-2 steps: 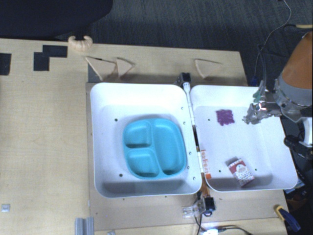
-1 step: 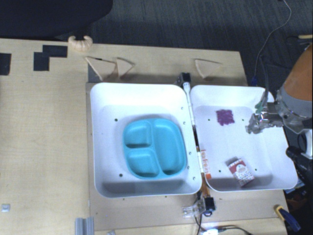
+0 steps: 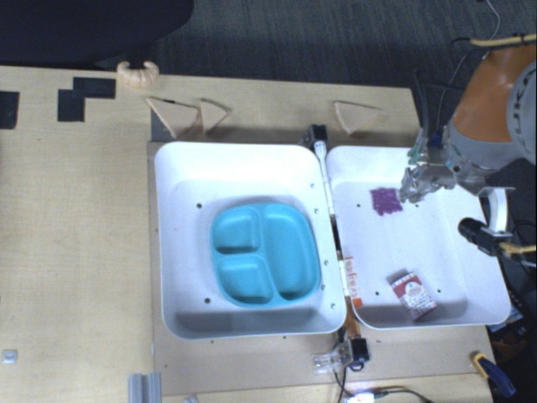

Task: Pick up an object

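Dark grey carpet runs along the top of the view, and below it a pale wooden tabletop (image 3: 75,250) fills most of the scene. At the far left edge of the tabletop sit two dark rectangular cut-outs, and just right of them a small tan knot-like piece (image 3: 137,75) rests on the back edge. Three thin triangular wooden brackets stand along the back of the bins: two close together behind the left bin, one behind the right.

Two shallow white bins lie side by side, touching along a central seam. The left bin (image 3: 180,183) holds one thing, a turquoise divided plate (image 3: 265,253) with three compartments, lying flat near the bin's middle. Along the seam a black clip (image 3: 316,134) sits at the back, and a small cluster of clips and wires (image 3: 348,355) lies at the front edge of the tabletop.

The right bin (image 3: 470,309) holds two loose things, well apart from each other. One is a small purple object (image 3: 385,201) in the back left part of the bin. The other is a small red and white packet (image 3: 414,294), lying tilted near the front wall.

The arm enters from the right, its orange band (image 3: 491,95) above the grey wrist. The hand (image 3: 414,188) hangs low over the back of the right bin, just beside the purple object on its right; nothing is visibly between its fingers, and I cannot tell how wide they stand.
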